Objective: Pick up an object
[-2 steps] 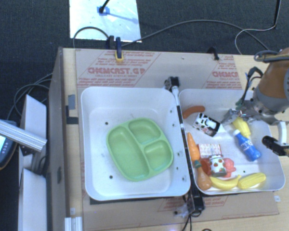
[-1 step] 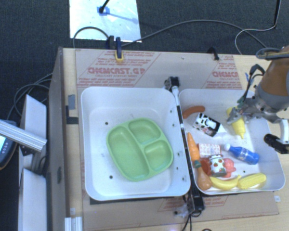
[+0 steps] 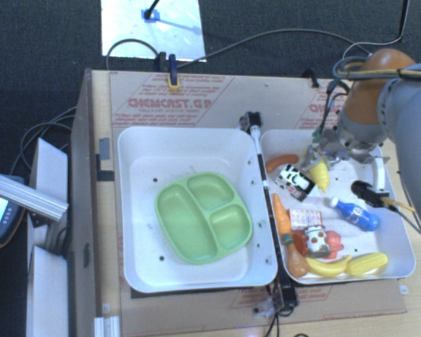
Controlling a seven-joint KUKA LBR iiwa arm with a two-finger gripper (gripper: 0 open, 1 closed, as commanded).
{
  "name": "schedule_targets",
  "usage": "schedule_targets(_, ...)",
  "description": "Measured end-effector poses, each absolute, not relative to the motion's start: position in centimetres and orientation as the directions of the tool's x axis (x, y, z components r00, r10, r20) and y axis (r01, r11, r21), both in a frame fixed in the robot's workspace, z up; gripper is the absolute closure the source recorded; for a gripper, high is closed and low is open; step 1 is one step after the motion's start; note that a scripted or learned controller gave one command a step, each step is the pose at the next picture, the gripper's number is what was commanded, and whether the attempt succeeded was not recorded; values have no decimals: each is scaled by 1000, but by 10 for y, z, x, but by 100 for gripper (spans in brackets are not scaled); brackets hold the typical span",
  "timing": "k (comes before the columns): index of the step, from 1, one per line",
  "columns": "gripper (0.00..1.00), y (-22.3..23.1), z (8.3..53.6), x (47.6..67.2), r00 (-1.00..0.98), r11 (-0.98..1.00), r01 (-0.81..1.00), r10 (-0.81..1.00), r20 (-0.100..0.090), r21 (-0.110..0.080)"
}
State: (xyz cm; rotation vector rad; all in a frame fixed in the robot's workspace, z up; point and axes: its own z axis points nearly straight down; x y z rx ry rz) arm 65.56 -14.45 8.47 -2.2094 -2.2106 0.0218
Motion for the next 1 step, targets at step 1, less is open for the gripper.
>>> schedule_targets(1,100,-70,186,636,-5,5,1000,1000,0,6)
